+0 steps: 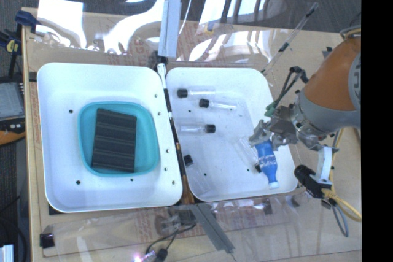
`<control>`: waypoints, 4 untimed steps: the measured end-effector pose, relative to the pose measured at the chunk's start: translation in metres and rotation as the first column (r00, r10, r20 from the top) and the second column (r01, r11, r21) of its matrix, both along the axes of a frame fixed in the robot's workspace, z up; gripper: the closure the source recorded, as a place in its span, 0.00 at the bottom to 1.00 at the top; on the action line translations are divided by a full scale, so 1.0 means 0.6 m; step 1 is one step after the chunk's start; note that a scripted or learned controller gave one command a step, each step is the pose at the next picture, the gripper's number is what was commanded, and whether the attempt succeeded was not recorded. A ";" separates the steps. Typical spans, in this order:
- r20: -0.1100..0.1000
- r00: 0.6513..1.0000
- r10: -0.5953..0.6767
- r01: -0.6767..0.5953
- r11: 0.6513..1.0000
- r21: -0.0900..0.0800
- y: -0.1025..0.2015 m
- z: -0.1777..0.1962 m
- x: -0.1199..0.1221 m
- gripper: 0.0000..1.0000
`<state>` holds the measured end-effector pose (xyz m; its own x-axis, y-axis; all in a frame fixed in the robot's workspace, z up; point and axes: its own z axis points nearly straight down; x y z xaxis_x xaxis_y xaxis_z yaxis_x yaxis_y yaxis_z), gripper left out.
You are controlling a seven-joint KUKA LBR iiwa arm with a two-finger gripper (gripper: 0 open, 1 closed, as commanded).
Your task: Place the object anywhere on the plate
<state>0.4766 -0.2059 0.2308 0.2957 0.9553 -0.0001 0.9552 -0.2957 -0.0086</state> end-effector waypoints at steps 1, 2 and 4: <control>0.003 0.981 0.192 -0.192 0.981 0.001 0.105 -0.068 0.062 1.00; 0.004 0.974 0.228 -0.228 0.974 -0.002 0.270 -0.067 0.122 1.00; 0.006 0.987 0.159 -0.159 0.987 -0.001 0.320 0.032 0.058 0.00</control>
